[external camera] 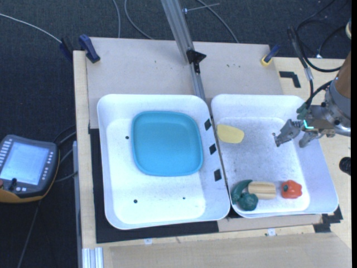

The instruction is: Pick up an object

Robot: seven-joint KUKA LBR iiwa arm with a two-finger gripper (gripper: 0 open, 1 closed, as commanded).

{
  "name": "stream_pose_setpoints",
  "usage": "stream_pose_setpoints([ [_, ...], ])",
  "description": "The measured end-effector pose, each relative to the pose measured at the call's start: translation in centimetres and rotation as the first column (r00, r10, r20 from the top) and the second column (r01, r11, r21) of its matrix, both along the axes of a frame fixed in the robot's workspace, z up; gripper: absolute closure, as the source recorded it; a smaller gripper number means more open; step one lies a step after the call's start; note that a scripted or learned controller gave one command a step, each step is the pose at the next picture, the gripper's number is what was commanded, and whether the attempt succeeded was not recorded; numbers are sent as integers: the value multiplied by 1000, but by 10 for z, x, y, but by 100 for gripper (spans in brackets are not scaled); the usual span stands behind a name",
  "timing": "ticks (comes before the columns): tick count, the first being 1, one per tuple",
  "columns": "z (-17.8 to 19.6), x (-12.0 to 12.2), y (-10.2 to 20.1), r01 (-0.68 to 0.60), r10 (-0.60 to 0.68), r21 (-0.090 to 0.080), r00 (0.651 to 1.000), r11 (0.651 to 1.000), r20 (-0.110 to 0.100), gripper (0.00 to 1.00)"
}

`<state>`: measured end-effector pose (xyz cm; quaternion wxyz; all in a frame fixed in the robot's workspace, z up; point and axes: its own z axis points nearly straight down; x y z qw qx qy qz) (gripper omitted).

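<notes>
Standing on dark carpet strewn with cables, the pale wooden bench (139, 66) bears two shallow white bins. The left bin (111, 144) holds a square blue plastic plate (167, 143). The right bin (318, 166) holds a yellow oval piece (230, 133), a green vegetable (244, 195), a tan cylinder (262, 190) lying left-right, and a red pepper (290, 189). The gripper (295, 135) hovers above, its fingers spread with nothing between them.

1. A pendant (25, 166) with a lit screen lies on the dark floor, left of the bench.
2. Blue clamps (89, 47) grip the bench's far left corner; a yellow-blue clamp (270, 54) sits at the far right.
3. A metal rail (181, 29) slants down to between the bins.
4. Cables (139, 4) loop over the floor.
</notes>
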<state>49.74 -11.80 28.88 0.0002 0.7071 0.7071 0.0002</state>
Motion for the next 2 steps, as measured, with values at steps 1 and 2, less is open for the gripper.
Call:
stream_pose_setpoints([
  [1, 0, 0, 0, 0, 0, 0, 1000, 1000, 0, 0],
  [2, -45, -1, -7, 1, -1, 0, 1000, 1000, -4, 0],
])
